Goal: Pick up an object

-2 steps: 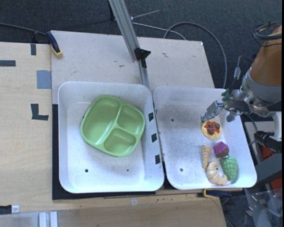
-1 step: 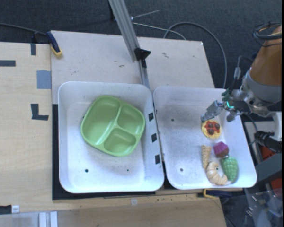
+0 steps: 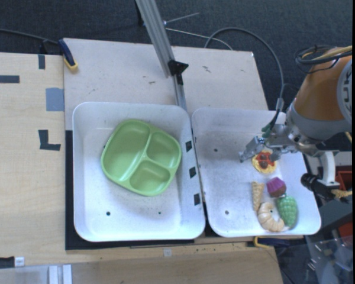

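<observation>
Nothing is picked yet: the gripper [image 3: 259, 152], how wide I cannot tell, hangs low in the right bin [image 3: 225, 176] just beside the yellow-red toy [image 3: 264, 163], which lies on the floor.

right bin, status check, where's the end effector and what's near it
End effector low in right bin, over the round yellow-red toy. Nothing seen held. Purple toy, croissant, green toy clustered near front corner. Green plate in left bin.
</observation>
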### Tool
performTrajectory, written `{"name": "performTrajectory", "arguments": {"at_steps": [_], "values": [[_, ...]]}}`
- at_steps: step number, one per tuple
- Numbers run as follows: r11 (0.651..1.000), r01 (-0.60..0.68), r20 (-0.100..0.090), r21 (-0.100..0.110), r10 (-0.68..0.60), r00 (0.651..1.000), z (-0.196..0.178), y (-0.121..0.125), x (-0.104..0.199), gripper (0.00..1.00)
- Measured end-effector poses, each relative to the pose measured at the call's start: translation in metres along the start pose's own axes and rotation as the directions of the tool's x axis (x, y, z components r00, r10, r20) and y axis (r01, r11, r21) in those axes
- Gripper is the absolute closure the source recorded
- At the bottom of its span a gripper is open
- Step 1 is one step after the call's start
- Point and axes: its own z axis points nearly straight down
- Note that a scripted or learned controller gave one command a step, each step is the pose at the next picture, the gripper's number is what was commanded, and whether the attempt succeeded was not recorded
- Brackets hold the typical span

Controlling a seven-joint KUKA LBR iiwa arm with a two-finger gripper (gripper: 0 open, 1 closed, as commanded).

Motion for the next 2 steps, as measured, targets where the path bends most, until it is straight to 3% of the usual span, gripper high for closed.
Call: {"name": "performTrajectory", "arguments": {"at_steps": [2], "values": [[1.0,0.0,0.003,-0.007,0.0,1.0,0.11,0.002,0.0,0.0]]}}
